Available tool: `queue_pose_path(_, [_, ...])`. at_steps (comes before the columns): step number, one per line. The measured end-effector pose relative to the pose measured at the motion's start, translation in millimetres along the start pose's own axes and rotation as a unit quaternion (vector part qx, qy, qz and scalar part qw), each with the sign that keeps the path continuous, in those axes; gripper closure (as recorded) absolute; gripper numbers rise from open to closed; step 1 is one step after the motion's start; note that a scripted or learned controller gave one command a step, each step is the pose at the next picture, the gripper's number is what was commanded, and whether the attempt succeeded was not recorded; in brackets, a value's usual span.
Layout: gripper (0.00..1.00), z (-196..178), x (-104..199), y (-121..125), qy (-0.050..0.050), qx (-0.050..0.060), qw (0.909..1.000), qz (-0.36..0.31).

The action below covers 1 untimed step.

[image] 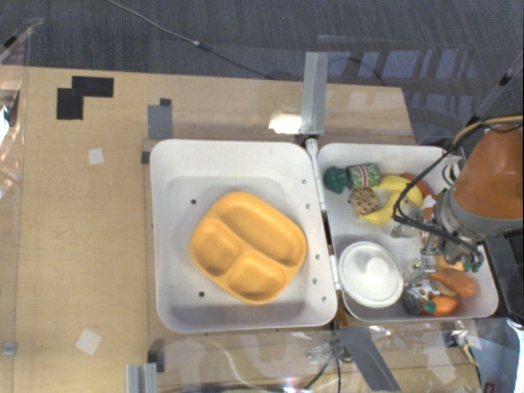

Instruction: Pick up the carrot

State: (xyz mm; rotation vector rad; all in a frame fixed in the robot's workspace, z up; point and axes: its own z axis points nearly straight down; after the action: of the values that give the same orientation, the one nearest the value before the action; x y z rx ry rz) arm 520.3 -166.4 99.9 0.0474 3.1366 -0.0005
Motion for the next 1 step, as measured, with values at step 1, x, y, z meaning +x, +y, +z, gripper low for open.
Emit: queue_pose_path(1, [0.00, 9.2, 6.1, 5.7, -0.008, 0.003, 0.9999, 0.006])
